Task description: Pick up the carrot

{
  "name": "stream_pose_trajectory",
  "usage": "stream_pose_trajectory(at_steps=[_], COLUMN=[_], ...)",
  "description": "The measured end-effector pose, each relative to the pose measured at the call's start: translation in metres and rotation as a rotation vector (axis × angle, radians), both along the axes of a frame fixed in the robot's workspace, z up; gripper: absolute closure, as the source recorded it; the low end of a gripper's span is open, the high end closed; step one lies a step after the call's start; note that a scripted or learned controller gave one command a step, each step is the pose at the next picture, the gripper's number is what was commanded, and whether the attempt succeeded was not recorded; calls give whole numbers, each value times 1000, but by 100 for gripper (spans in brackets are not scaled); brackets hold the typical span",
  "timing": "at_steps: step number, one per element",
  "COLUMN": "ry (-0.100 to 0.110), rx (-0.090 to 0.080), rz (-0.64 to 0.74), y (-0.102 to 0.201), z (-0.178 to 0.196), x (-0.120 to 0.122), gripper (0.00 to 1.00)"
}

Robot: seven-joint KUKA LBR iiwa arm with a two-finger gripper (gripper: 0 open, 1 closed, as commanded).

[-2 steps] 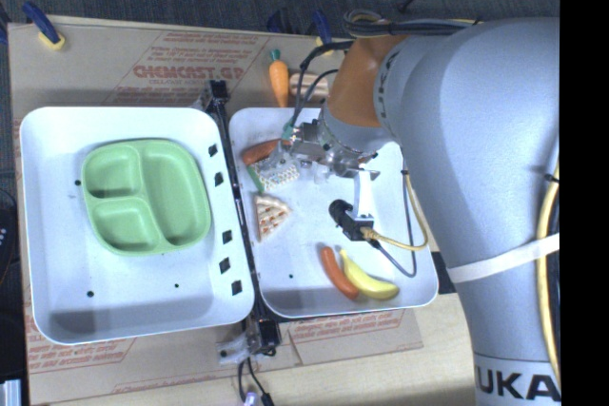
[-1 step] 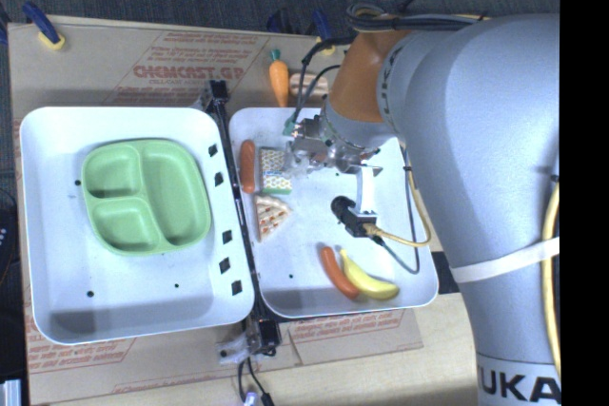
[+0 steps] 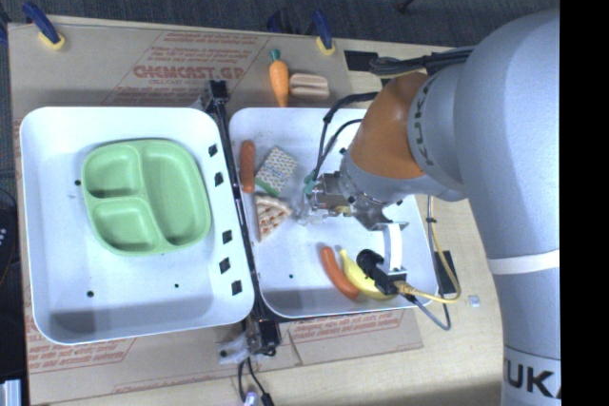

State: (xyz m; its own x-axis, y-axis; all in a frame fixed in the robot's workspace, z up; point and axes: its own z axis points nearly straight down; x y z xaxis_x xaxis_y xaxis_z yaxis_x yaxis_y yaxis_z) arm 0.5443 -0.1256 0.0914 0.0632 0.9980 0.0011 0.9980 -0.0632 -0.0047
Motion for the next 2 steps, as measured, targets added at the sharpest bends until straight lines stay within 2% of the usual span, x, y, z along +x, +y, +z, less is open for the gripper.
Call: stream_pose_trajectory(at_steps=[1, 2], ry=[-2, -4], rx=[0, -2], rz=[60, 43], y=[-31, -59], z=[72, 179], x=[-46, -40], gripper=[100, 100])
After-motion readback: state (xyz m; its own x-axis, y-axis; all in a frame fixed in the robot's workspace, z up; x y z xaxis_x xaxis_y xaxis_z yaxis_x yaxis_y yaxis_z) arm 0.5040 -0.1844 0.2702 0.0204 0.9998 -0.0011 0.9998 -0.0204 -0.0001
